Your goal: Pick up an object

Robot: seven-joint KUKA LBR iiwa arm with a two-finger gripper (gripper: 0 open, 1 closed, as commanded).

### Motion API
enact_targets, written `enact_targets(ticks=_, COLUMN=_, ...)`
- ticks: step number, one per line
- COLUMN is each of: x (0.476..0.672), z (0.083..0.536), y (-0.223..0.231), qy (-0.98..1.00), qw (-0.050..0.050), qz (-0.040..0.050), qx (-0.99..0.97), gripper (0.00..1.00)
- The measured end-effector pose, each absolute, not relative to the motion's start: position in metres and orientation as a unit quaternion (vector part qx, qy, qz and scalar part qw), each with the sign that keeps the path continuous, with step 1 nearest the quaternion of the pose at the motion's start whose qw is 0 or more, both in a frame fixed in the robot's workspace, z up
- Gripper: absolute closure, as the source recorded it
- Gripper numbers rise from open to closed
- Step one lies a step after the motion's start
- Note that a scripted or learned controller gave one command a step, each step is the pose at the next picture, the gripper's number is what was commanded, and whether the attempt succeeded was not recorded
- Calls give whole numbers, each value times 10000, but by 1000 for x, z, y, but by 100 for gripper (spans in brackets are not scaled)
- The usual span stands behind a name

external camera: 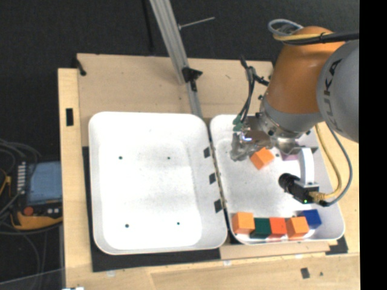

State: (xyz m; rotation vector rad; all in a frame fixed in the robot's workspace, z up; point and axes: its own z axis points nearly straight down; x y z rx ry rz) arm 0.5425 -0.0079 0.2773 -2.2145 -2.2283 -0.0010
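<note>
White bin [148, 180] left of gripper [245, 144]; metal pole [175, 41] up-left; blue box [45, 183] w/ cables [7, 147] far left, off bench [69, 162].

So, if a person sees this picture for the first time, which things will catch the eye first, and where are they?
The big grey arm with its orange band reaches in from the right, over the right bin. Just below its gripper sits an orange block, tilted. Along that bin's near edge lies a bright row of blocks, orange, green and blue, while the left bin beside it shows bare white.
</note>
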Motion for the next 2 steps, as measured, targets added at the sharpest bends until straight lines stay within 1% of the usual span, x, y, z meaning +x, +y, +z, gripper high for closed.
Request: enact_targets(ticks=2, x=533, z=256, y=86, qy=-7092, qw=13, qz=12, qx=-7051, gripper=100)
